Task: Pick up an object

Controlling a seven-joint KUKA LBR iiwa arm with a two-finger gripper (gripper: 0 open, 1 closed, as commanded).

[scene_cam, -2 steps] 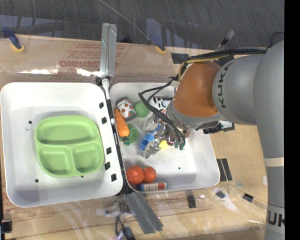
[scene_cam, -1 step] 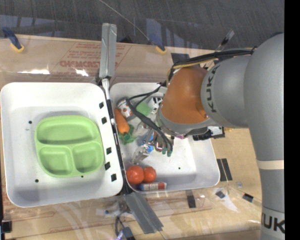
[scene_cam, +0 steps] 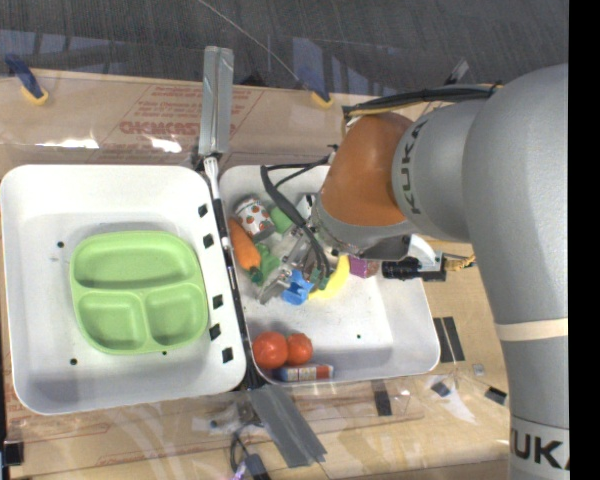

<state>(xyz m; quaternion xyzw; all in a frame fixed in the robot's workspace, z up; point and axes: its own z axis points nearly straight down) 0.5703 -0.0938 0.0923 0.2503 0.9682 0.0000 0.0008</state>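
The hand [scene_cam: 285, 273] is down among the toys — grip state unclear — beside a blue block [scene_cam: 298, 290]; next, close and lift.

- I saw the wooden bench [scene_cam: 460, 408] under a clear plastic sheet [scene_cam: 120, 118].
- Two white bins lay directly on it: the right bin [scene_cam: 415, 343] beneath the gripper [scene_cam: 292, 268], the left bin [scene_cam: 30, 268] well beyond its fingertips.
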